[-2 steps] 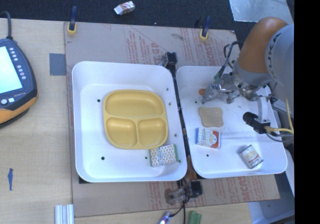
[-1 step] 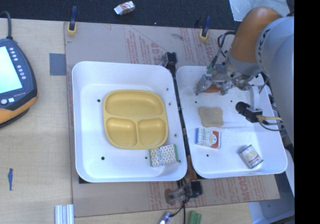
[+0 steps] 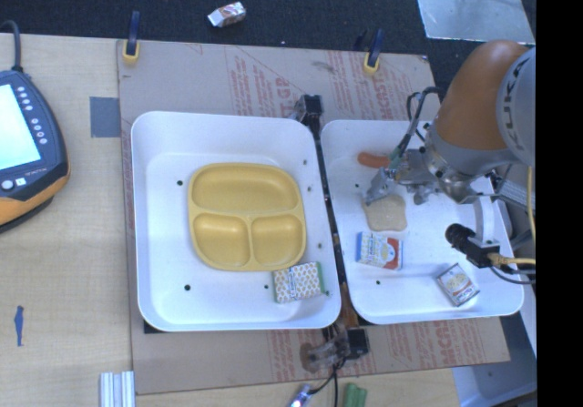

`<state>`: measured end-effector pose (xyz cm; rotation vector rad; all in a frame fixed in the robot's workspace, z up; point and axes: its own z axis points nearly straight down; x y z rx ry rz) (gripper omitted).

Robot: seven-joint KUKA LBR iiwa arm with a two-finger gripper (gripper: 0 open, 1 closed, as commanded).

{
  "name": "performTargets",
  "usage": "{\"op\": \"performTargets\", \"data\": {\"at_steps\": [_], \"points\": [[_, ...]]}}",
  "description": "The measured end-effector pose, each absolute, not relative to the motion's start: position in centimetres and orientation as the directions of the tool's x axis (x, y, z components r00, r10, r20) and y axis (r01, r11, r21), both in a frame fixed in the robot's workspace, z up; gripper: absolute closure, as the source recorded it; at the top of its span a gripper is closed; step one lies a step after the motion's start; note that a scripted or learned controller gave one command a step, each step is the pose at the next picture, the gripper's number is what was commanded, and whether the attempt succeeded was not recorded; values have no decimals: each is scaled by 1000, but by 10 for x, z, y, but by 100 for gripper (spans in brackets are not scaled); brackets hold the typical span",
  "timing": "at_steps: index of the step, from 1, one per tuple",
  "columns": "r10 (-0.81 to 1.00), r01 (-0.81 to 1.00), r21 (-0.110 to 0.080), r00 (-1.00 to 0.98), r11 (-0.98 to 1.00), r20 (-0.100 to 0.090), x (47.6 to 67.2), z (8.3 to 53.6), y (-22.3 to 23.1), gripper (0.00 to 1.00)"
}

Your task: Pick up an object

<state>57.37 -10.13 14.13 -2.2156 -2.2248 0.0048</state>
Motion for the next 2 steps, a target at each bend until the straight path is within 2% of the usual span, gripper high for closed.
{"op": "performTargets", "data": {"at_steps": [1,2], "points": [[1000,1000,-1,-5,5,-3,582,93,-111,0],[1000,1000,0,-4,4,-3,560,93,-101,0]]}}
